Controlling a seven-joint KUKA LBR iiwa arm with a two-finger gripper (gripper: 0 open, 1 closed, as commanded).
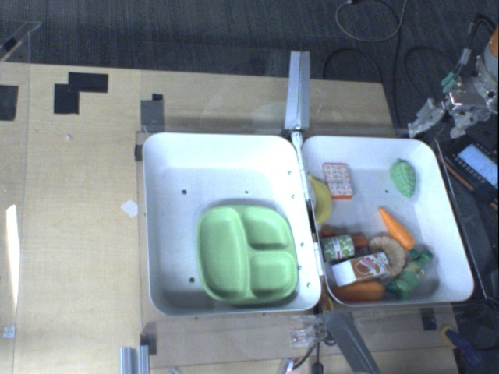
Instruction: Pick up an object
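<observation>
Gripper [443, 109] sits at the upper right of the view, outside the right bin [437, 158], just past its far right corner. Fingers point down and to the left toward the bin; too small and blurred to tell whether they are parted or closed. Nothing visible between them.

Nearest thing to the gripper: a green leafy piece [404, 178], lying alone below and slightly left of it, close to the bin's right wall. Next out, a small red-and-white patterned box [337, 181], further left, also on its own. A yellow item [320, 197] lies against the divider beyond that.

Farther below the gripper, the near end of the bin is crowded: an orange carrot [396, 227], a small green-labelled can [339, 248], a white-labelled can [363, 267], a tan ring-shaped piece [390, 249], dark green leaves [411, 275], and a reddish-orange item [361, 291], most of them touching or overlapping.

Well to the left, the left bin [168, 178] holds a green sectioned tray [248, 250].

Risks, as judged from here: no target is committed yet. A descent into the crowded near end would likely land the fingers on two things at once or nudge the pile; the cans could roll. The leafy piece is isolated but close to the wall, so a finger could strike the rim. It also looks soft and flat, so the fingers might close above it.
</observation>
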